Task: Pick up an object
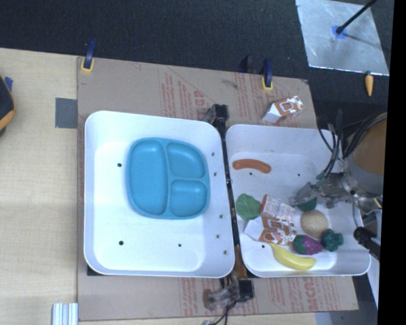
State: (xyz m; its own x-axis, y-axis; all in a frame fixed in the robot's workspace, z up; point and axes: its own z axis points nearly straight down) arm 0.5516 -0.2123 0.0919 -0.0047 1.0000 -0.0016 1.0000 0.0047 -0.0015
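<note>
While the arm (366, 157) reaches in from the right edge w/ wrist bent low over the right bin (292, 139), its gripper (318, 196) hangs just above the potato (314, 222). Fingers spread apart, nothing btwn them; blue tray (167, 177) sits in left bin (103, 255)

Claw (315, 193) low, arm from right
</note>
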